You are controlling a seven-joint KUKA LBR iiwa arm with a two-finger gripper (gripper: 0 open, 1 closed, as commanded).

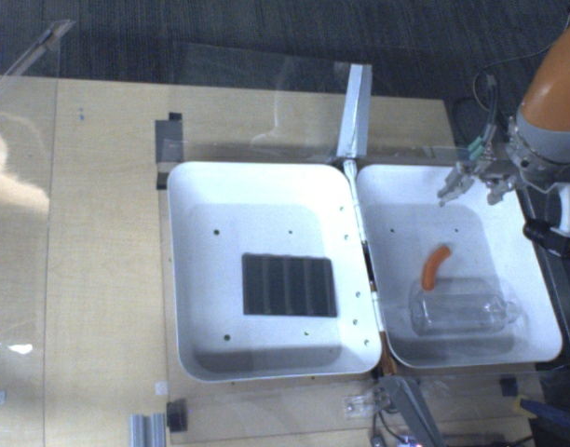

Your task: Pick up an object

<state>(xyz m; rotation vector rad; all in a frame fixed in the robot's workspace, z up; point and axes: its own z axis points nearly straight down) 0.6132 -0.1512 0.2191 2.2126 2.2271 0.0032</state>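
Pincer (471, 182) hangs spread wide, gripping nothing, over the right bin's (546, 338) far rim. The orange sausage-shaped object (436, 265) lies mid-bin, touching a clear bottle (462, 312); wooden tabletop (89, 277) all around.

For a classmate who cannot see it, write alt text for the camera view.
A grey arm's gripper hangs over the far end of the right bin, which holds a small orange piece and a clear plastic bottle lying on its side. The left bin holds a dark ribbed rectangle.
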